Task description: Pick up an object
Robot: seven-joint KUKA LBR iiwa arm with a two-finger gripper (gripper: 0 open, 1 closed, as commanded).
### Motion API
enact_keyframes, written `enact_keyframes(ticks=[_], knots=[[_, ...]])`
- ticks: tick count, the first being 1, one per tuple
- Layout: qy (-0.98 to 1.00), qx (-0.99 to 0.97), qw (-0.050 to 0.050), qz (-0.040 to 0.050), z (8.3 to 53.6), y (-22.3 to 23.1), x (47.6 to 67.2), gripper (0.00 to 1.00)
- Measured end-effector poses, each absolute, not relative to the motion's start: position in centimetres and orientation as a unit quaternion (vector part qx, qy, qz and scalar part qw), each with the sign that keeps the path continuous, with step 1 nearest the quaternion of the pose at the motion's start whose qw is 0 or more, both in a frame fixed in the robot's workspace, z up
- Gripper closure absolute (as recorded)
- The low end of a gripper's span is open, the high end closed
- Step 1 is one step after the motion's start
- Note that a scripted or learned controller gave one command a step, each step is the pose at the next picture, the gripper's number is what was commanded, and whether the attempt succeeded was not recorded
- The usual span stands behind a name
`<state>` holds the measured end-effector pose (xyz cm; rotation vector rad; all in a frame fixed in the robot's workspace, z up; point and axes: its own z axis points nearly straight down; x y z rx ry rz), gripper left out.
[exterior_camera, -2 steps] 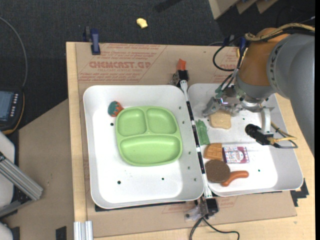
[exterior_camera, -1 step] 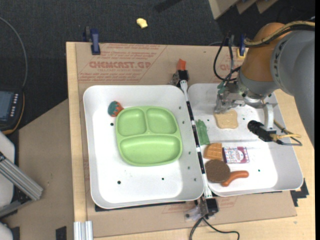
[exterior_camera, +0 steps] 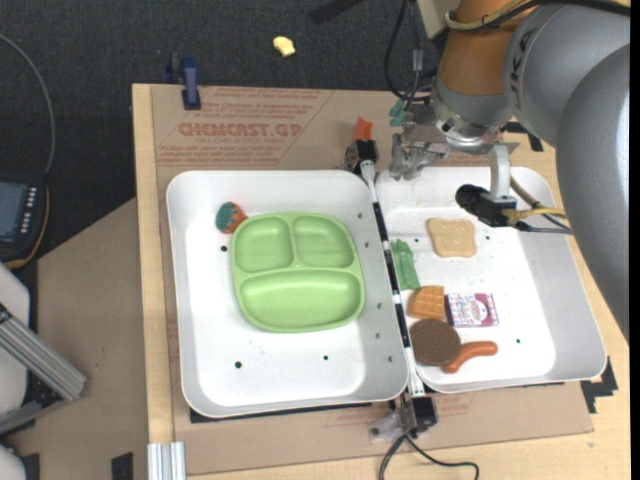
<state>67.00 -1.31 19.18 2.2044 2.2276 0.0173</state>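
My gripper [exterior_camera: 412, 163] hangs over the far left corner of the right bin [exterior_camera: 560, 298], its fingers pointing down with nothing visible between them. Below it in that bin lie a tan slice of toast [exterior_camera: 452, 236], a green pod [exterior_camera: 404, 265], an orange waffle piece [exterior_camera: 427, 302], a pink and white packet [exterior_camera: 471, 310], a brown round cookie [exterior_camera: 435, 341] and an orange sausage [exterior_camera: 474, 352]. The toast is the nearest of these to the gripper, a short way toward the front right.
The left bin [exterior_camera: 200, 298] holds a green divided plate [exterior_camera: 296, 270] and a small red and teal object [exterior_camera: 231, 216] at its far left. A blue clamp [exterior_camera: 187, 80] sits on the bench's far edge. A yellow scrap [exterior_camera: 284, 45] lies on the dark floor beyond.
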Motion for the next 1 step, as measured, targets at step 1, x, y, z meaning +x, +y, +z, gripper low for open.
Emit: enact_keyframes(ticks=[1], knots=[[0.707, 0.707, 0.000, 0.0001, 18.49, -2.01, 66.66, 0.00]])
